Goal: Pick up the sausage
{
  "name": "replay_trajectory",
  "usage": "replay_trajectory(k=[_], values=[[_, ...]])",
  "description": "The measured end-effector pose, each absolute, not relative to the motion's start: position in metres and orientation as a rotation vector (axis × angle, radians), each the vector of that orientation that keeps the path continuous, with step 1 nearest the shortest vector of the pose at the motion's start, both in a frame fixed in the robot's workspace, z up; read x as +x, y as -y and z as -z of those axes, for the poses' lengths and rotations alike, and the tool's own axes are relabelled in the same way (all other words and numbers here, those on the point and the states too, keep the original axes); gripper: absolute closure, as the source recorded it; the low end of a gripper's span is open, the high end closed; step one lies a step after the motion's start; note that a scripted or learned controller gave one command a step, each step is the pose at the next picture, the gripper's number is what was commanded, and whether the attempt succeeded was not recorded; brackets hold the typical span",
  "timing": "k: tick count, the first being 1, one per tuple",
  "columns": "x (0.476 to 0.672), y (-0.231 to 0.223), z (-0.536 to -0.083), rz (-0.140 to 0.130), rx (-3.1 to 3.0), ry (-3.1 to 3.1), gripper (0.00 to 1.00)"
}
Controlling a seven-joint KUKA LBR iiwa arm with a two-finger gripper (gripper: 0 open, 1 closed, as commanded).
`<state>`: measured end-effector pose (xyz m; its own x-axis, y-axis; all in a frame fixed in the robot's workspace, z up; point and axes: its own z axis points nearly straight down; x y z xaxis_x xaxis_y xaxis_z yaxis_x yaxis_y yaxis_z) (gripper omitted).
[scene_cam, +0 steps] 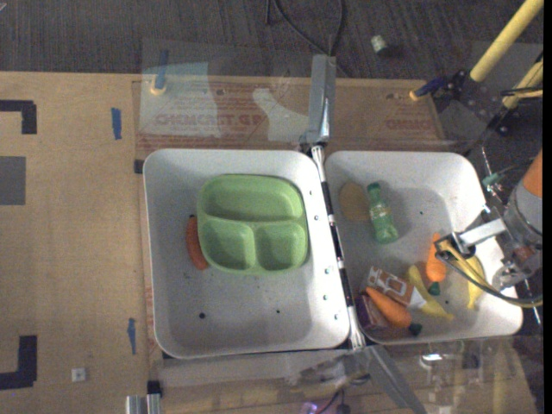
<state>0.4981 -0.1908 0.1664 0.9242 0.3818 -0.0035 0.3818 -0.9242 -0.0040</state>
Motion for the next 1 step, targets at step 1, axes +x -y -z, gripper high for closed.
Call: replay_trajectory(k=[1], values=[[0.4790, 0.1551, -0.1822, -0.008, -3.121, 0.321, 0.00]])
